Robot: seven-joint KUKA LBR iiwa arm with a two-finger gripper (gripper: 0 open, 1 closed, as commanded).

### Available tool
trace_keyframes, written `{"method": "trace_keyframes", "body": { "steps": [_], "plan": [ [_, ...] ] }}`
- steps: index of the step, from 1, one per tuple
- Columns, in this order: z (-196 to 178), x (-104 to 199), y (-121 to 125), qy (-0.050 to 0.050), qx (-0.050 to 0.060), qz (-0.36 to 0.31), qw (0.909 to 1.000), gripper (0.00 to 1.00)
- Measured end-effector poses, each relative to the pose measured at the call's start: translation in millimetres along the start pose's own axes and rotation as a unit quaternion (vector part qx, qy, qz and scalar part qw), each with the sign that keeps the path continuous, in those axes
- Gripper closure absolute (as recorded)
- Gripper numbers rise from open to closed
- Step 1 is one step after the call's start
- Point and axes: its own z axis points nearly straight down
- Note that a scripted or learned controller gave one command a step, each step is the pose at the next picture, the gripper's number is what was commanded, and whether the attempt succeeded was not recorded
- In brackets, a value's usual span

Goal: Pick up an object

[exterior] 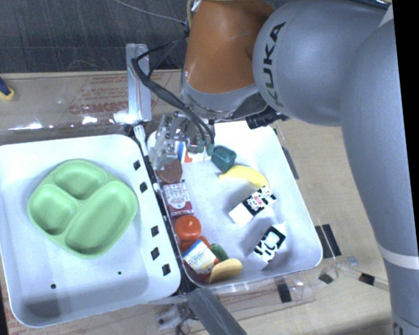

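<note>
Closest to the lens, looming over the right side: grey arm (331, 53), smooth rounded casing, with a glossy orange band (222, 39) above the wrist. Bent down and leftward, presumably to reach the crowded bin from above.

Lower, at the arm's tip: gripper (173, 141), a cluster of metal and clear parts with dark cables, poised over the far left corner of the right bin (294, 191), close to the divider between the bins. Too tangled and glare-struck to tell how far open, or whether anything is held. Just beneath or beside it, a brown rounded piece (169, 173); touching or apart, impossible to say.

Down in the right bin, at the near edge: tan bread-like lump (226, 270), beside a small labelled bottle (198, 255). Then a cow-patterned carton (269, 242), boxy and matte. Then a round, shiny red tomato shape (188, 226) and a second cow-patterned carton (252, 204). Farther back, a flat red-printed packet (177, 198), a curved yellow banana (244, 176) and a teal lump (223, 156). All lying loose, likely scattered as candidates for picking, mostly crowded against the left wall.

In the left bin (3, 185): green divided plate (83, 206), smooth plastic with three soft hollows, sitting alone.

Judged from this: descent toward the brown piece or its neighbours, lift not yet made.
</note>
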Motion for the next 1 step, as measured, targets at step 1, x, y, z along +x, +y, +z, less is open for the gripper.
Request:
{"method": "trace_keyframes", "body": {
  "steps": [1],
  "plan": [
    [49.2,120.1,18.9,0.002,0.001,-0.024,0.9997,1.00]
  ]
}}
